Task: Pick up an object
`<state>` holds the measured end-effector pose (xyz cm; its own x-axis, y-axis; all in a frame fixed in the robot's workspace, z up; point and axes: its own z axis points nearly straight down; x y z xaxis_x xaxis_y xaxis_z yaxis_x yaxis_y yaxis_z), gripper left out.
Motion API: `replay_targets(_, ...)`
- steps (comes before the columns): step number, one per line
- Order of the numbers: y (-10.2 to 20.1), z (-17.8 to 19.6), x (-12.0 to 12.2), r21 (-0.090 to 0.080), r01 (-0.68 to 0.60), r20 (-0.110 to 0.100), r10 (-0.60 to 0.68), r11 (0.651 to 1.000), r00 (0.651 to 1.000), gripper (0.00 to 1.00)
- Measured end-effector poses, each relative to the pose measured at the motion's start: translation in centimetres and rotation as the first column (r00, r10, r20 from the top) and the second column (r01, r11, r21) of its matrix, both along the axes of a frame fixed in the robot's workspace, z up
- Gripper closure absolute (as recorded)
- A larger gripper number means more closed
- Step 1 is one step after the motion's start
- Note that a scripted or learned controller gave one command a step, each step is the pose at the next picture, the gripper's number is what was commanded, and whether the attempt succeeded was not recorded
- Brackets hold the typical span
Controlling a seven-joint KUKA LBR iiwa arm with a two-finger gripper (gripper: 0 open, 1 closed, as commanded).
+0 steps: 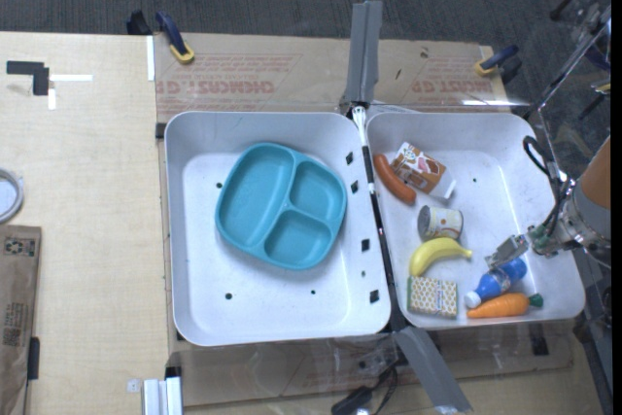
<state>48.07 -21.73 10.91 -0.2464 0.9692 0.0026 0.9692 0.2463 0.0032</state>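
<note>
The right bin (486, 126) holds several small items. A red sausage (394, 178) lies beside a small orange and white carton (424, 167) near the back. A grey can (439, 223) lies on its side above a yellow banana (439, 255). Near the front sit a tan cracker block (432, 296), a blue bottle (500, 281) and an orange carrot (498, 306). My gripper (508, 253) hangs low at the bin's right side, just above the blue bottle's upper end and right of the banana. Nothing is visibly held.
The left bin (185, 238) carries a teal divided plate (282, 206). A grey divider post (364, 53) stands behind the seam between the bins. Clamps (175, 39) sit on the cardboard at the back. A tape roll (5, 197) lies far left on the bench.
</note>
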Motion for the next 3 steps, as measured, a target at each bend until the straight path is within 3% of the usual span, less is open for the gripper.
replay_targets(1, 0.0, 0.9, 0.0, -0.001, 0.002, 0.001, -0.002, 1.000, 1.000, 1.00)
replay_targets(2, 0.0, 0.9, 0.0, -0.001, 0.002, 0.001, -0.002, 1.000, 1.000, 0.00)
replay_targets(3, 9.7, -1.8, -0.3, -0.003, -0.052, -0.004, 0.052, 0.999, 0.999, 0.00)
